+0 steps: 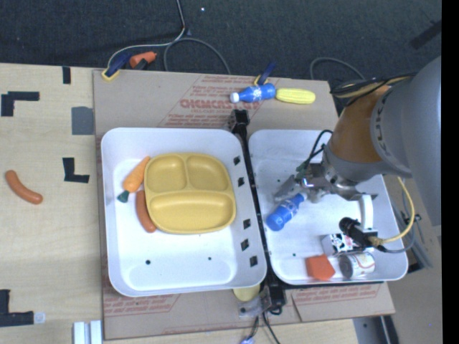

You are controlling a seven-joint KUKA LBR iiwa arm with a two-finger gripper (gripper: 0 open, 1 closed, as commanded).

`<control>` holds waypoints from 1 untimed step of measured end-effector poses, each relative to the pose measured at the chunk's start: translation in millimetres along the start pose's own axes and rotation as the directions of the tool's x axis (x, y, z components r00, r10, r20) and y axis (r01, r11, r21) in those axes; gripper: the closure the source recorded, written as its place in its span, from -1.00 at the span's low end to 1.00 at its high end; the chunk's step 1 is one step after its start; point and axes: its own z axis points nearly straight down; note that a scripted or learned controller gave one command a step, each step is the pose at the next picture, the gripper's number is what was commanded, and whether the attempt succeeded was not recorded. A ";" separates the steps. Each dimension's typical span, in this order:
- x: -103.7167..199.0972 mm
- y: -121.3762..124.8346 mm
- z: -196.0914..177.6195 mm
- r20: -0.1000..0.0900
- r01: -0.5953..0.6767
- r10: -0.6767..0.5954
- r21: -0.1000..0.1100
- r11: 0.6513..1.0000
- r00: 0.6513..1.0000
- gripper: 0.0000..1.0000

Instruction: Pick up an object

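Left bin (122, 264): yellow tray (190, 192), carrot (134, 175). Right bin (287, 145): blue bottle (284, 213), orange block (320, 266). Gripper (305, 185) state: cannot tell.

Bare floor in the right bin's (280, 145) far half — blue bottle (285, 212) mid-bin.

The yellow tray (190, 192) hides part of the sausage (144, 213) beneath it.

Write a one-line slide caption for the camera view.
Arm's hand beside a blue bottle in the right bin; yellow tray and carrot in the left bin.
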 end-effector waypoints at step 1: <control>9.9 61.7 1.6 0.000 0.003 -0.003 0.001 1.000 1.000 -1.00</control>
